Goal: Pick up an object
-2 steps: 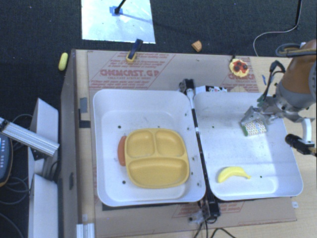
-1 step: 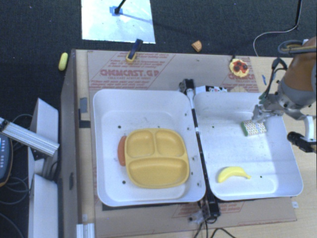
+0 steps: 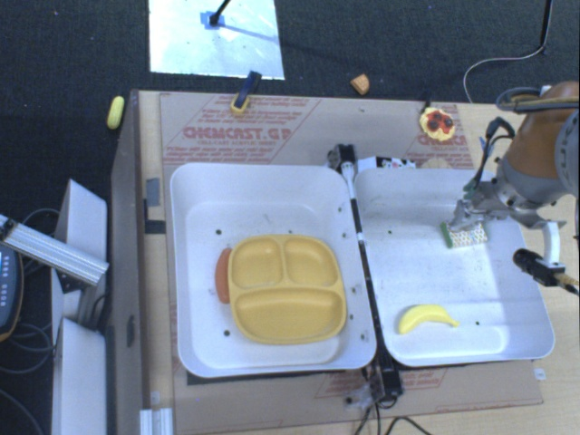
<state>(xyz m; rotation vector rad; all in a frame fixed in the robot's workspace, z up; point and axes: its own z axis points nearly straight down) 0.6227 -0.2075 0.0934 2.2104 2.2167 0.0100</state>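
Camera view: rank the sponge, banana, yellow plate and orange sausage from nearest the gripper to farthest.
From the gripper:
1. Sponge, right bin, just under it.
2. Banana, right bin, front.
3. Yellow plate, left bin.
4. Orange sausage, beyond the plate's left edge.

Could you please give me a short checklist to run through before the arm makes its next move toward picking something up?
1. Gripper is over the right bin: ok, it sits near the bin's far right part.
2. A target lies under the gripper: ok, a small white and green object is right below it.
3. Object is between the fingers: cannot tell, the wrist hides the contact.
4. Other objects stay apart from the target: ok, the banana lies well away near the front wall.
5. Left bin contents are out of the arm's path: ok, the yellow divided plate and the orange item beside it lie there.
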